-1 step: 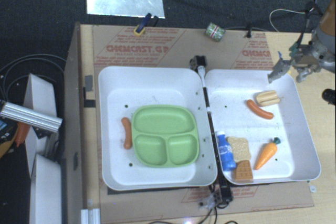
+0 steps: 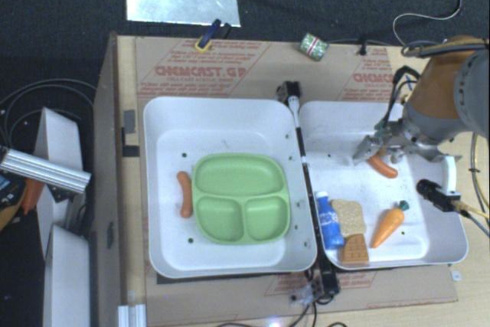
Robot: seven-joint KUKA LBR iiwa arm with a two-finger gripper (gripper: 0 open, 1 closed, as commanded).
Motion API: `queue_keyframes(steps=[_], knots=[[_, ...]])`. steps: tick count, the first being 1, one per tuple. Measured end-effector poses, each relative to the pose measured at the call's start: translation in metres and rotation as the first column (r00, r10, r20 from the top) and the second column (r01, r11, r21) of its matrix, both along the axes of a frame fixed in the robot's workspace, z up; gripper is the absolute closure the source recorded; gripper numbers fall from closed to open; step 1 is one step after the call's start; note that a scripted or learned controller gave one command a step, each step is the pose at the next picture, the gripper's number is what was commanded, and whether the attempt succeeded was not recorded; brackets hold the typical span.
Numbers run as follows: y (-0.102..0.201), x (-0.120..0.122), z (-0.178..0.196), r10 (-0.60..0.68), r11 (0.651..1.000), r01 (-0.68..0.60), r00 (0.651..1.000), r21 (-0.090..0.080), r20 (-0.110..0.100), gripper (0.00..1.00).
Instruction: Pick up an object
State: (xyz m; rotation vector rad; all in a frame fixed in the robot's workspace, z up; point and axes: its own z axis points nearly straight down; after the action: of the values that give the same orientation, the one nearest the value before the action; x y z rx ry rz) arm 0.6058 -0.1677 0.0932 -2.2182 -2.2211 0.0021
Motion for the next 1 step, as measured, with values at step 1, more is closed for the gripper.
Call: queue_keyframes(steps=[1], knots=[[-0.0006,0.0022,0.0128,0.001,1.0,-0.001,1.0,-0.002,0.008,1.0]])
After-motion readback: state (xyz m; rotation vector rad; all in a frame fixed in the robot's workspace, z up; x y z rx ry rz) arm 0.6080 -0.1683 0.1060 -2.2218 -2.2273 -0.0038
